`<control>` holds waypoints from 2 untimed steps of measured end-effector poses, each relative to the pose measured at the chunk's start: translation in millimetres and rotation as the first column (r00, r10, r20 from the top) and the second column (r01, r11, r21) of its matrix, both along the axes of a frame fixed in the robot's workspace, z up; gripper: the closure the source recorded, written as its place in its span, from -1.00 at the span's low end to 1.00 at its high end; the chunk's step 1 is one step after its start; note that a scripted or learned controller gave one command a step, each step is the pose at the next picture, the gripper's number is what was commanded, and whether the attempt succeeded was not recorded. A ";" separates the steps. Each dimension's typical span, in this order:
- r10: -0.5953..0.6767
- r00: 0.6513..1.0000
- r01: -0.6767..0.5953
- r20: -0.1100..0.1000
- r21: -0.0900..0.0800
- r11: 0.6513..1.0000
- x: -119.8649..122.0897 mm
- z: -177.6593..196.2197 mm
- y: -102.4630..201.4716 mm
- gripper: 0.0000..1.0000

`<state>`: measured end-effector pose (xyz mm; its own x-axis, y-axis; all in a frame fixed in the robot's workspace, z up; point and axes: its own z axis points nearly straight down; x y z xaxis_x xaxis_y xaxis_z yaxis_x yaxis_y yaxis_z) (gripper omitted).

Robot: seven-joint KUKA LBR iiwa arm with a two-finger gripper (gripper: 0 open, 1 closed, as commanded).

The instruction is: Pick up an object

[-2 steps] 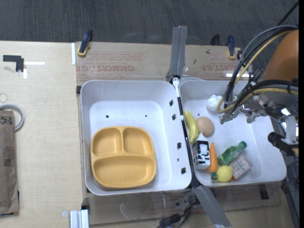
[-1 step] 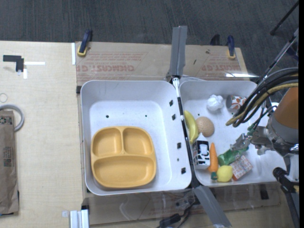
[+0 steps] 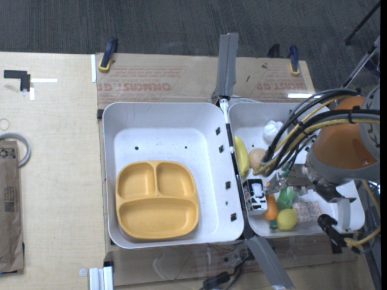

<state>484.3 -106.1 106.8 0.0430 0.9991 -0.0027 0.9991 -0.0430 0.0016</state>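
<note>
Two shallow white bins are seen side by side on the bench [image 3: 54,162]. The left bin [image 3: 118,125] carries a yellow divided plate [image 3: 157,199], which is set toward the near-left corner; bare white floor is left along the far wall and down the right-hand side.

The right bin [image 3: 245,116] is far more crowded. A banana [image 3: 241,155] lies just inside its left wall, running lengthwise beside the rim, with a pale beige rounded object [image 3: 257,158] just beside it. A crumpled white item [image 3: 273,128] sits toward the far side. Near the front rim a black-and-white small box [image 3: 256,196], a carrot-like orange piece [image 3: 271,208], a green item [image 3: 285,196] and a lemon [image 3: 288,219] are clustered closely, some of them touching (their exact contacts cannot be made out).

The arm [image 3: 341,150] is brought in from the right, its orange band and cable bundle covering much of the right bin's right half. The gripper [image 3: 289,183] is placed low over the front cluster, just above the green item and near the lemon; whether anything is gripped cannot be told, since the tip is hidden by cables and wrist.

Little open floor is left in the right bin beyond a strip near the far-left corner.
</note>
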 end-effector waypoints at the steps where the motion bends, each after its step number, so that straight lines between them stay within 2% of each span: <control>1: 0.319 0.948 -0.318 0.011 -0.022 0.948 25.6 -2.9 -5.0 -1.00; 2: -0.057 0.998 0.057 -0.001 0.001 0.998 -7.0 -13.8 -6.7 -1.00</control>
